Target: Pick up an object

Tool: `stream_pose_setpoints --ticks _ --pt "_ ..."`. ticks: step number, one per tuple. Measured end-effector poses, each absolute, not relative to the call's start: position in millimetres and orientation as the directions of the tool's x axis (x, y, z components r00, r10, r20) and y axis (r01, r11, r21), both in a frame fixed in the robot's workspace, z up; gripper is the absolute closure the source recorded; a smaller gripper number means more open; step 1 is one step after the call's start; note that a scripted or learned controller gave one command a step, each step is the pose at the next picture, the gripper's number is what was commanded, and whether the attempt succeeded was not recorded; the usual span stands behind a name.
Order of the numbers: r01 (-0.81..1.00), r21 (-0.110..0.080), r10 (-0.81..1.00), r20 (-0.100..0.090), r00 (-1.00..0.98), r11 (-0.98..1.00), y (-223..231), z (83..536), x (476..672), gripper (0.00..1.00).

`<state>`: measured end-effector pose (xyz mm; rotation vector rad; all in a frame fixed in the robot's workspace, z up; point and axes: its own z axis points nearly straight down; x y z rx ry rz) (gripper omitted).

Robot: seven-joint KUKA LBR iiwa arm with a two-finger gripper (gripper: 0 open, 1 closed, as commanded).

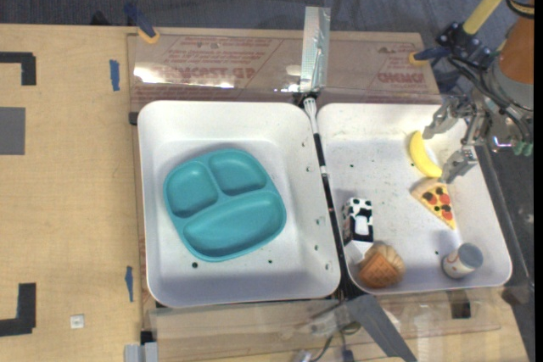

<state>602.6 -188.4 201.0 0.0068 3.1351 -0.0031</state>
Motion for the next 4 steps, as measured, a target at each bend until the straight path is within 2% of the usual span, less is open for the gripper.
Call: stream_pose_setpoints --ticks 1,2,3,4 --pt "0.303 0.001 0.303 -0.012 -0.953 0.953 -181 100 630.0 0.0" --pt "0.3 0.001 0.3 -0.018 -0.954 0.954 -180 111 631.9 1.0" --pt "-0.189 0.001 -0.189 -0.009 -0.982 0.982 -99 118 641.3 1.0" --pt "0.356 0.005 0.356 -0.009 -0.934 0.935 -47 189 608.2 1.0"
